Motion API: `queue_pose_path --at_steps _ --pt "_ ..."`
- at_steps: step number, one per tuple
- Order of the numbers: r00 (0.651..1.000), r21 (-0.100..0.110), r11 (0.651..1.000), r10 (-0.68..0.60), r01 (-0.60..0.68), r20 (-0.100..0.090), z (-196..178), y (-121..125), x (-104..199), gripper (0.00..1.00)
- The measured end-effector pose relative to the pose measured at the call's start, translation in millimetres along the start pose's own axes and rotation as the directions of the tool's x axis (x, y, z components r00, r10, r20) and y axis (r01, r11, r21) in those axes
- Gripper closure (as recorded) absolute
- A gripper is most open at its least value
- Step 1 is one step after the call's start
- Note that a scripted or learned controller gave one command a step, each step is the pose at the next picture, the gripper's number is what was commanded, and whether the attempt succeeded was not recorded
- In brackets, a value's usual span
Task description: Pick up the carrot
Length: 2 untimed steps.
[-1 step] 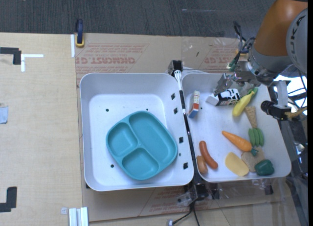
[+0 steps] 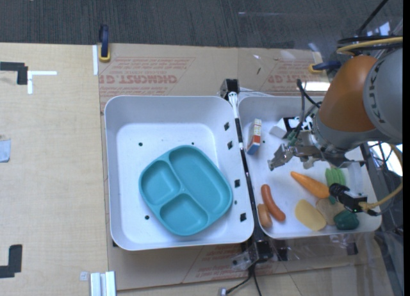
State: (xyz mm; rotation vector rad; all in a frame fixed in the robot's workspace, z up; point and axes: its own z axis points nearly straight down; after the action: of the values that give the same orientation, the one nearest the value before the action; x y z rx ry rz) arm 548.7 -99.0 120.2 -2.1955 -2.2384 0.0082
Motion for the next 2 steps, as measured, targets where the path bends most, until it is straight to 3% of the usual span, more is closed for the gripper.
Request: queue_pose_path --at_steps 1,2 --pt "0.988 -0.004 0.988 -0.158 0.158 0.000 30.9 -33.0 -10.6 0.00" --pt "0.939 -0.005 0.939 -0.343 0.343 0.001 31.1 -70.8 -49.0 0.00"
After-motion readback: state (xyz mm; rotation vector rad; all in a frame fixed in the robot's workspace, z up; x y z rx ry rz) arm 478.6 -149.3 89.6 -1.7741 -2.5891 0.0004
